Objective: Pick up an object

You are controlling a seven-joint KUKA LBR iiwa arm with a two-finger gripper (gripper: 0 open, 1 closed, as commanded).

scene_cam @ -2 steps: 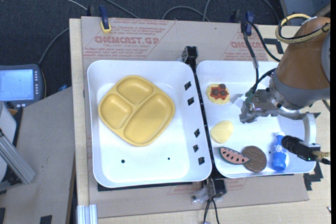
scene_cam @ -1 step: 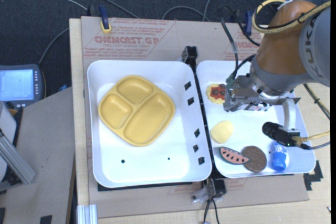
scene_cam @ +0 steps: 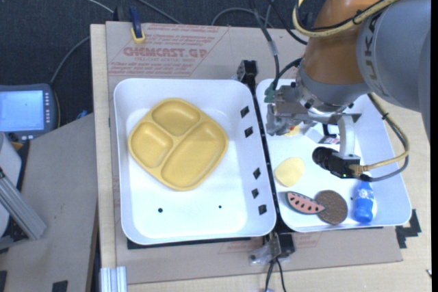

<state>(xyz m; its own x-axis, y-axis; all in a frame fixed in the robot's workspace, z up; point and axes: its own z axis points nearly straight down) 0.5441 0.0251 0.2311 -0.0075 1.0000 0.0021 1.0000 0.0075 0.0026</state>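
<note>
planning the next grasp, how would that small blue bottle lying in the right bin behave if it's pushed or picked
The blue bottle lies on its side, so a push would probably roll it. It looks like small clear plastic, likely light. Its rounded, smooth body may slip between fingers.

The arm (scene_cam: 363,31) is cut off by the right edge and covers the back of the right bin (scene_cam: 393,167). The end effector (scene_cam: 284,121) sits under the wrist near that bin's back left corner; its fingertips are too blurred to tell. A monitor (scene_cam: 24,109) is clipped by the left edge.
</note>
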